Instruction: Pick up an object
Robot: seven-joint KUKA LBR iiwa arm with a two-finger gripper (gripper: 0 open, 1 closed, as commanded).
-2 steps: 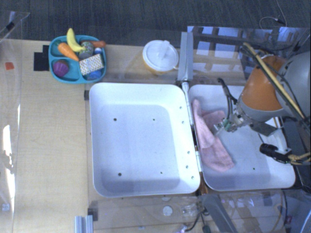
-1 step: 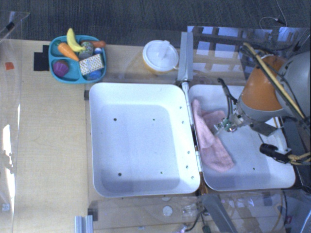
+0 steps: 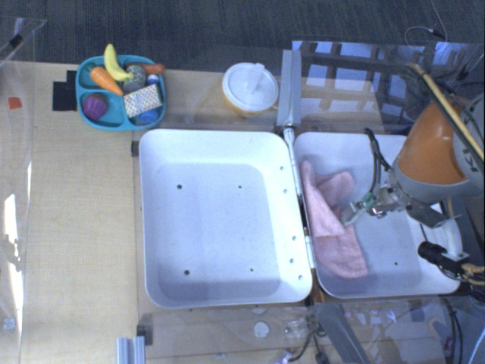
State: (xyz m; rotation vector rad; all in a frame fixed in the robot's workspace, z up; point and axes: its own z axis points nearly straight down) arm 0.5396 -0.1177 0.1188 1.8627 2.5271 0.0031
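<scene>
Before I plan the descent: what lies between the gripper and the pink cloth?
Nothing, in the camera view: the gripper sits right at the pink cloth's right edge in the right bin.

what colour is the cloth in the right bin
Pale pink. The cloth lies crumpled along the left side of the right bin, seen in the camera view.

The wooden bench (image 3: pixel 68 226) bears two white bins (image 3: pixel 220 218), a toy tray (image 3: pixel 120 93).
</scene>
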